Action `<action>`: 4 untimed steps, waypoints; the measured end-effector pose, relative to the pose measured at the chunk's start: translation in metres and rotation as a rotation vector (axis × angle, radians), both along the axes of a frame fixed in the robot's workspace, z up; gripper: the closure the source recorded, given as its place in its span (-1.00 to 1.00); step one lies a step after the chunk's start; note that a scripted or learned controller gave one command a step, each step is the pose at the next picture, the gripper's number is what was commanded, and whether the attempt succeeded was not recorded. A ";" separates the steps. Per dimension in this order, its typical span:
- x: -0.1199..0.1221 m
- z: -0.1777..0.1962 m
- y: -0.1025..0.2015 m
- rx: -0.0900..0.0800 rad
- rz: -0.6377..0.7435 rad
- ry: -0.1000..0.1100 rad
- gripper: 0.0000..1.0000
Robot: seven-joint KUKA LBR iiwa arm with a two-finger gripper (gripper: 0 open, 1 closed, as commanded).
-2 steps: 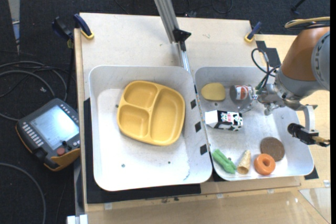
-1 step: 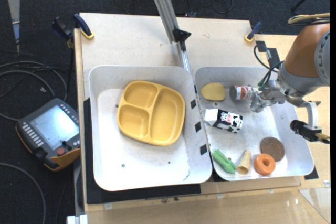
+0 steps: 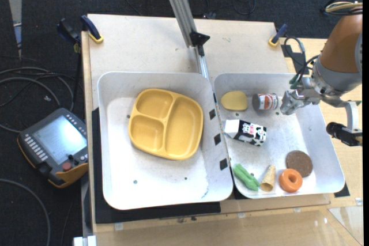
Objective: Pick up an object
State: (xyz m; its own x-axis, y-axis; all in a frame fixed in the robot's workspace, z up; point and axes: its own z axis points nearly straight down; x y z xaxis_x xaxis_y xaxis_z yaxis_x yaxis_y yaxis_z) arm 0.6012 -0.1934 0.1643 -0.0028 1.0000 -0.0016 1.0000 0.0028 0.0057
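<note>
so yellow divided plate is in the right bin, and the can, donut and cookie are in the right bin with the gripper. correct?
One thing is wrong: the camera view shows the yellow divided plate in the left bin, not the right one. The rest holds: the can, donut and cookie lie in the right bin, where the gripper sits beside the can.

Pale bench under two white bins side by side

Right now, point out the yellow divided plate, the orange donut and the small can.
yellow divided plate [image 3: 166, 124], camera view, centre divider
orange donut [image 3: 290, 180], camera view, ring's left side
small can [image 3: 266, 102], camera view, side label
</note>
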 end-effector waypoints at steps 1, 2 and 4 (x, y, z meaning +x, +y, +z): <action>-0.002 0.060 -0.008 -0.001 -0.001 -0.002 1.00; 0.002 0.125 -0.008 -0.002 0.001 -0.003 1.00; -0.005 0.104 0.091 0.003 0.005 0.008 1.00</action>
